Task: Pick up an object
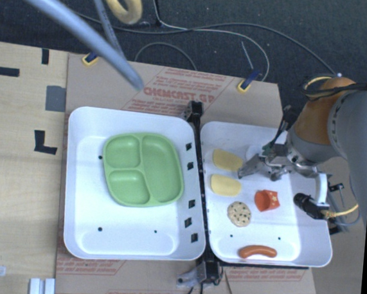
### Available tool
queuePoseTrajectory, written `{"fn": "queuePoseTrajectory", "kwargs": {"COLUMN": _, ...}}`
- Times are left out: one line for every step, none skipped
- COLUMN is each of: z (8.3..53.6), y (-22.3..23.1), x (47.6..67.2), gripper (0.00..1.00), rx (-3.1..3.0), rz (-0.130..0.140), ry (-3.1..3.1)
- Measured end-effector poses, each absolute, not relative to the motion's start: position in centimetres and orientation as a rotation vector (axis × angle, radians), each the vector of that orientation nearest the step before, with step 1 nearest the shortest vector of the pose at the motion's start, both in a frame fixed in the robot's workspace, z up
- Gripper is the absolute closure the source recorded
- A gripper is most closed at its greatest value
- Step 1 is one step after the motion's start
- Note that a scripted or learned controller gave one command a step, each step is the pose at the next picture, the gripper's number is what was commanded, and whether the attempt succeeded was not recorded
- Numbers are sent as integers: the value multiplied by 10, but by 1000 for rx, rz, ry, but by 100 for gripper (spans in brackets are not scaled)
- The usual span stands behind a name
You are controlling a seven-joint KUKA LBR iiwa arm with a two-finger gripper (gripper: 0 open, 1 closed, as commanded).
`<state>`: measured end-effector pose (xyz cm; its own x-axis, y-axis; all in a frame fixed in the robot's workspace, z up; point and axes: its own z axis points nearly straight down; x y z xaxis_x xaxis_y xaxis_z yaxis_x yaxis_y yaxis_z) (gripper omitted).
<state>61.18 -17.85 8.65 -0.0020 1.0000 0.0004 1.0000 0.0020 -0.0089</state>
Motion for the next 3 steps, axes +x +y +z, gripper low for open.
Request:
{"fn": "queuePoseTrajectory", "kwargs": {"z": 96, "y": -178, "x": 612, "gripper": 100, "rx": -2211, "rz": 10, "ry": -2219}}
{"fn": "queuePoseTrajectory", "kwargs": {"z": 156, "y": -178, "x": 610, "gripper": 100, "rx": -2220, "rz": 0, "ry": -2223}}
{"fn": "queuePoseTrajectory", "kwargs": {"z": 209, "y": -183, "x": 603, "gripper": 100, "rx": -2220, "rz": 1, "ry": -2222}}
